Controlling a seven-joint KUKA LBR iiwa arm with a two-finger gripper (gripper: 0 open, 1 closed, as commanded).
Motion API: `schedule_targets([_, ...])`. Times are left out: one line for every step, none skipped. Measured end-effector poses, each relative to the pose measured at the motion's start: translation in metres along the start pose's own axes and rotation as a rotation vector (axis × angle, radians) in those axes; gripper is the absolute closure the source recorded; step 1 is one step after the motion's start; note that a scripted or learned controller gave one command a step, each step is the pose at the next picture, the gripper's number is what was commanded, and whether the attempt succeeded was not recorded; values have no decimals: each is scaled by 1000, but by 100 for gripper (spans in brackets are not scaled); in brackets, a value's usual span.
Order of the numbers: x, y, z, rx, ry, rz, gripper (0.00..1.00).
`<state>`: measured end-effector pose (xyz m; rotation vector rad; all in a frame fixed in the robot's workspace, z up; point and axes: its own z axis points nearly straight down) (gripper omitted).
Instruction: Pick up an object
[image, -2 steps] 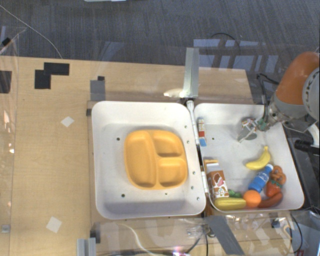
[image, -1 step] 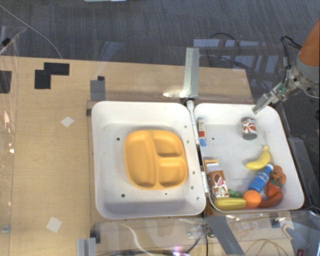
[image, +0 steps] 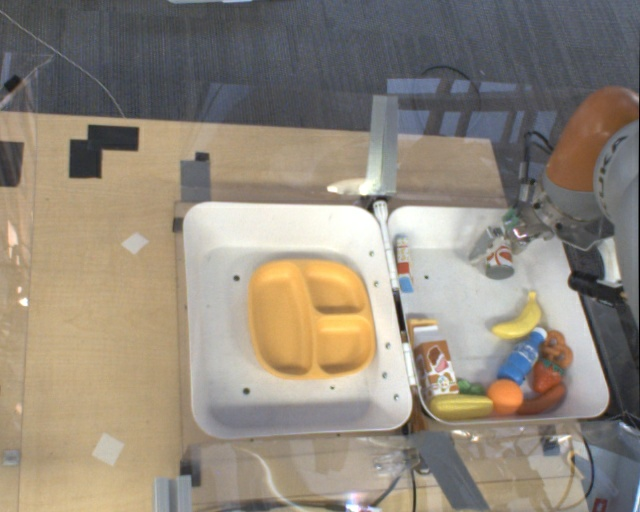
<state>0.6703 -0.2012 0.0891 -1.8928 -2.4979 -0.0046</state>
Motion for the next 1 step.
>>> schedule_targets([-2, 4, -14, -16, -15, -7, 100])
